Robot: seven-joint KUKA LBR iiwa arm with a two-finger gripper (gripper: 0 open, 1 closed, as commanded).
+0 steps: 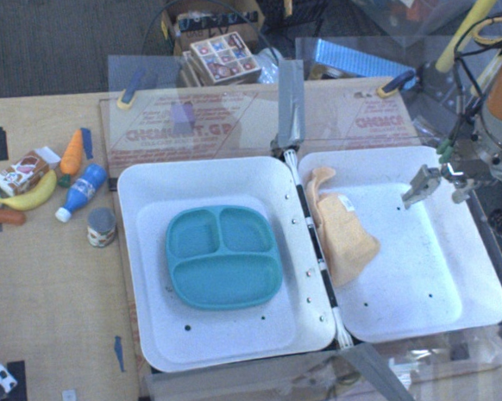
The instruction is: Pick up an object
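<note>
Cloth (342, 231) left of gripper (431, 182) (apart)

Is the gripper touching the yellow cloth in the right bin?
Apart. The camera view shows bare white bin floor between the gripper and the yellow cloth, which lies against the bin's left wall.

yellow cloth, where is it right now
The cloth lies in the right bin, against its left wall beside the divider, left of the gripper.

faint mirrored lettering on clear panels (228, 124), unreadable
</note>
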